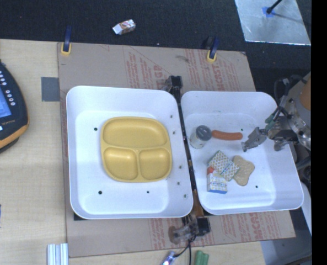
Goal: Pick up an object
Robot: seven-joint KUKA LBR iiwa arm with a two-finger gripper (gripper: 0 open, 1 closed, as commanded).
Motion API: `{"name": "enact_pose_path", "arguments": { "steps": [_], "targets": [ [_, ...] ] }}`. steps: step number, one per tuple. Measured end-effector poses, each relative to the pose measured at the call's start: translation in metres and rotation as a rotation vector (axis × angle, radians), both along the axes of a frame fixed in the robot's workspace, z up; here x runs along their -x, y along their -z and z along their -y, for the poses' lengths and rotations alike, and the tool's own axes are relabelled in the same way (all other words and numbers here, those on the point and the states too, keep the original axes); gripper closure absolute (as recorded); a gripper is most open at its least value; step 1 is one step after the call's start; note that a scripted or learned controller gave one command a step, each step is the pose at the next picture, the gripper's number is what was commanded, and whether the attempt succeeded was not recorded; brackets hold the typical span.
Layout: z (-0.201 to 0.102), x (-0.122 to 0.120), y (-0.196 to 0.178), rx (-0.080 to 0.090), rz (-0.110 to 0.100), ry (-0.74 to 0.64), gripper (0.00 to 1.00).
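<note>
End effector [255, 139] beside orange sausage [227, 134]

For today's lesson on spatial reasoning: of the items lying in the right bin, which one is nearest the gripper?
The orange sausage-shaped piece. Its right end points toward the gripper, while the small jar, patterned packet and tan biscuit lie farther off.

Two white bins: left bin [80, 164], right bin [284, 195]. One yellow divided tray [135, 148] with three compartments. In the right bin, five items: one small jar [200, 136], one orange sausage-shaped piece [228, 135], one patterned packet [223, 165], one tan cracker [244, 170], one small carton [216, 182]. One gripper [257, 139]. One handheld pendant [0, 112]. Two yellow-blue clamps [66, 43], [212, 49].
</note>
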State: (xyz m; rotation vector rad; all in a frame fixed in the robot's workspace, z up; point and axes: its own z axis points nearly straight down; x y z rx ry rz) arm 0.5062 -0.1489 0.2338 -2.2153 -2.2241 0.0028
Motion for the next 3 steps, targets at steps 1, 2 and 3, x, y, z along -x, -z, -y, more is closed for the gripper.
{"name": "enact_pose_path", "arguments": {
  "steps": [1,2,3],
  "targets": [
    [0.002,-0.002,0.127,0.002,0.014,0.002,0.0],
    [-0.026,-0.074,0.142,0.001,0.0,-0.003,0.0],
    [-0.035,-0.104,0.141,0.004,0.004,0.002,0.0]
  ]
}}
